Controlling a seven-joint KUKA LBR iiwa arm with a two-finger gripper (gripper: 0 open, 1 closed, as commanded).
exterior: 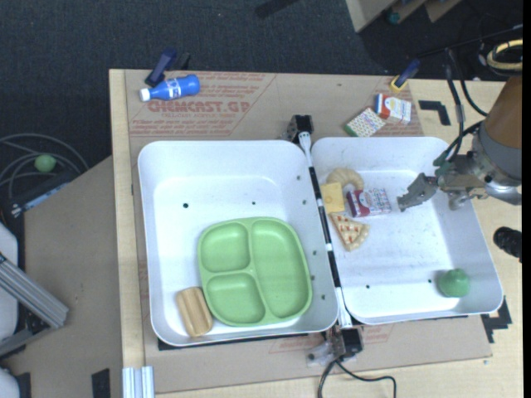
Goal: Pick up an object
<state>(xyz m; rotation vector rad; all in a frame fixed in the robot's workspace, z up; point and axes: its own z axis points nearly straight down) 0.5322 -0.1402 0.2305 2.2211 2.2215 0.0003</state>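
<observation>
A cardboard-covered bench (pixel 249 110) stands on dark carpet (pixel 124 15); a blue-and-white bottle (pixel 170 88) lies near its far left corner, and small printed cartons (pixel 377 116) lie beyond the right bin. A coiled cable (pixel 37 181) lies on the floor at left. Left bin (pixel 166 181): a green three-compartment plate (pixel 253 270) at the near side, with a tan bread-like piece (pixel 194 311) just beside its left edge. Right bin (pixel 473 247): a croissant (pixel 344 177), a yellow block (pixel 332 197), a red-and-white packet (pixel 367 202) and a waffle-patterned wedge (pixel 349 233) clustered against the left wall; a green ball (pixel 454 283) sits apart in the near right corner. The gripper (pixel 412 194) hangs just right of the packet, with nothing visible between its fingers; whether they are spread or closed cannot be told.
</observation>
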